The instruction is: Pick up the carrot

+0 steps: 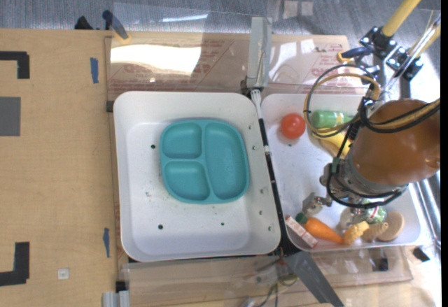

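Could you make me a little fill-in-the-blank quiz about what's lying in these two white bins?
1. The teal divided plate lies in the ____ bin.
2. The carrot lies near the right bin's ____ edge.
3. The round tomato is coloured ____.
4. The plate has ____ compartments.

Missing words: left; bottom; red; three

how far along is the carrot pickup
Done: the arm has reached into the right bin, above the toy food at its near end. In hand: nothing visibly; the carrot lies on the bin floor. Left: grasping and lifting it.
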`<state>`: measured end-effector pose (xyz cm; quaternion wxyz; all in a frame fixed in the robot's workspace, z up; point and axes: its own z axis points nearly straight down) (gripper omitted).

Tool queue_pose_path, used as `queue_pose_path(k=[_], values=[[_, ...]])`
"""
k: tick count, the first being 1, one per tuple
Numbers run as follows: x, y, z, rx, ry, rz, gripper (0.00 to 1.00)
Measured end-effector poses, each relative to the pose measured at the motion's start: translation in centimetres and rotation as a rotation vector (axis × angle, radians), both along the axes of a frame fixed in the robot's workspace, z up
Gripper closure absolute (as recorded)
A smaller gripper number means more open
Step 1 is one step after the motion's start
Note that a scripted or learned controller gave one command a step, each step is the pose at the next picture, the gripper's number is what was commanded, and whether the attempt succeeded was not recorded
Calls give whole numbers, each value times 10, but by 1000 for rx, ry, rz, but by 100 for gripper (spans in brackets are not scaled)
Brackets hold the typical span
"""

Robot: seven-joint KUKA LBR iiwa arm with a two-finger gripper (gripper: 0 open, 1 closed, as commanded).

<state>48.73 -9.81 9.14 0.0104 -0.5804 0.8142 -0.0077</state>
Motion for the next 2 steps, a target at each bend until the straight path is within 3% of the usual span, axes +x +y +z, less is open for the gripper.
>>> queue_pose_path(k=[1, 2], values=[[-1, 0, 0, 0, 3, -32, 0], [0, -2, 0, -2, 0, 193, 0]])
